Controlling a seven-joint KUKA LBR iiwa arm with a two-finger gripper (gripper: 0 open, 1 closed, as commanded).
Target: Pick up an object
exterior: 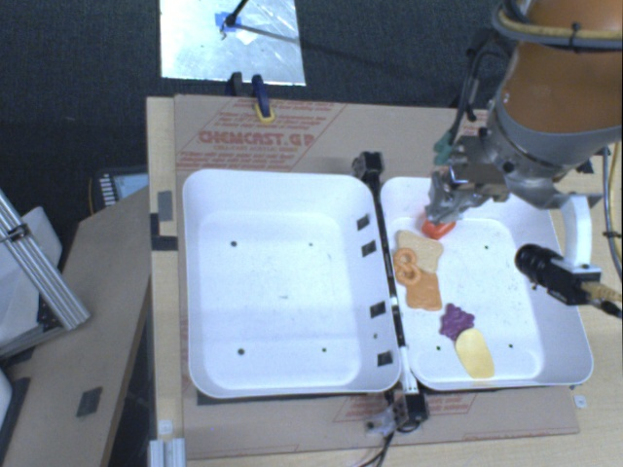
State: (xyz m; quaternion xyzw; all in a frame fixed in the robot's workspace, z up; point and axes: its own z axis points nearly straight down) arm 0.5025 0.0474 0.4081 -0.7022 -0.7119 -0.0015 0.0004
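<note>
My gripper (444, 211) hangs over the far left part of the right bin (545, 309), directly above a red-orange object (437, 228) whose lower edge peeks out beneath it. A tan bread-slice shape (421, 272) lies just in front, with an orange pretzel-like ring (406, 268) on its left side. Closer to the front sit a purple cluster (456, 320) and a pale yellow oval (476, 353). The arm's body hides the fingertips.
The left bin (282, 280) lies beside the right one, joined by a black clamped divider (380, 261). A black cylindrical fixture (550, 270) juts over the right bin's right side. Cardboard underlies both bins; a shiny metal sheet (232, 25) lies at the back.
</note>
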